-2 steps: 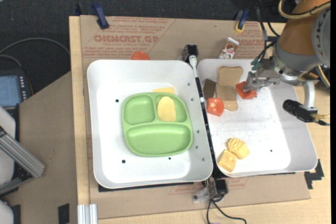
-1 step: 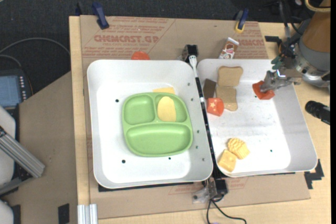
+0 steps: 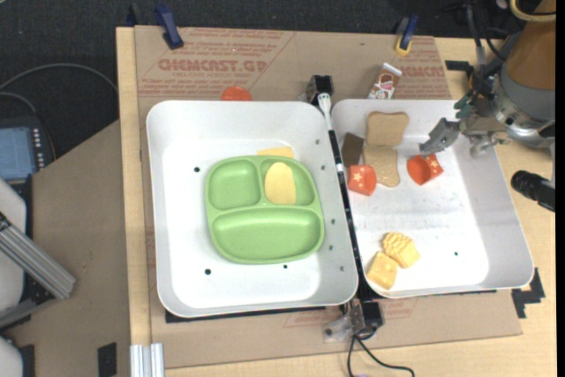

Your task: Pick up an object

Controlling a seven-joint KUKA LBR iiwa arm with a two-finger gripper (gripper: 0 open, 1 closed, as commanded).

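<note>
We see the gripper (image 3: 439,139) low over the right bin (image 3: 494,260), at its upper right part. One grey finger points down-left toward a small red object (image 3: 425,169), which lies on the bin floor just under its tip. We cannot tell how far the jaws stand open, and nothing is visible between them.

The red object is near a tan bread-shaped piece (image 3: 386,137) and a second red piece (image 3: 362,179). It looks like toy food, so we judge it light and stiff, perhaps a little slippery. We would grasp it across its short sides, from above.
</note>
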